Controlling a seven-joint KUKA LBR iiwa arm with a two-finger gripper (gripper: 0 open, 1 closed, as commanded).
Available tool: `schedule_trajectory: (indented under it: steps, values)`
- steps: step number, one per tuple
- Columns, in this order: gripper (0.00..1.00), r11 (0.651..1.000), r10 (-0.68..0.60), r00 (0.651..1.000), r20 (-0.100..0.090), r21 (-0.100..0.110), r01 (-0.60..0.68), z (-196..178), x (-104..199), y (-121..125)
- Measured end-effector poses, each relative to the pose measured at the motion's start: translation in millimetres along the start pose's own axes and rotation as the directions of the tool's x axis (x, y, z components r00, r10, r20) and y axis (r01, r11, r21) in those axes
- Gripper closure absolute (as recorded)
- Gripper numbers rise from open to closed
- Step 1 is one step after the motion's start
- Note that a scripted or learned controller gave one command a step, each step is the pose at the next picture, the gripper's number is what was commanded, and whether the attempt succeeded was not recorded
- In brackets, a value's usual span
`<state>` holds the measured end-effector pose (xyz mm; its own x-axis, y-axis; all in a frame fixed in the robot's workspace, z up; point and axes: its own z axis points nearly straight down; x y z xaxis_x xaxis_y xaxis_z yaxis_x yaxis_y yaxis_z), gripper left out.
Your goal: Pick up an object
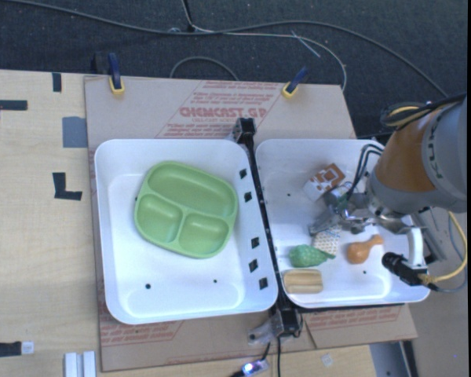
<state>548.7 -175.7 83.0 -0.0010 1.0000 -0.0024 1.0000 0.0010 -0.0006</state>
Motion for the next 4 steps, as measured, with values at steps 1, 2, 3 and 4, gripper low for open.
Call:
schedule_trajectory:
  steps: [1,2,3,4]
  values:
    - [1.00,1.000,-0.001,1.000,0.000,-0.002,0.001,-13,0,1]
    - [1.00,1.000,-0.001,1.000,-0.003,-0.003,0.001,-59,5,-5]
    - [1.00,1.000,-0.002,1.000,-0.002,-0.004,0.002,-108,14,-8]
    - [1.00,1.000,-0.001,1.000,-0.002,-0.002,0.001,-134,15,-7]
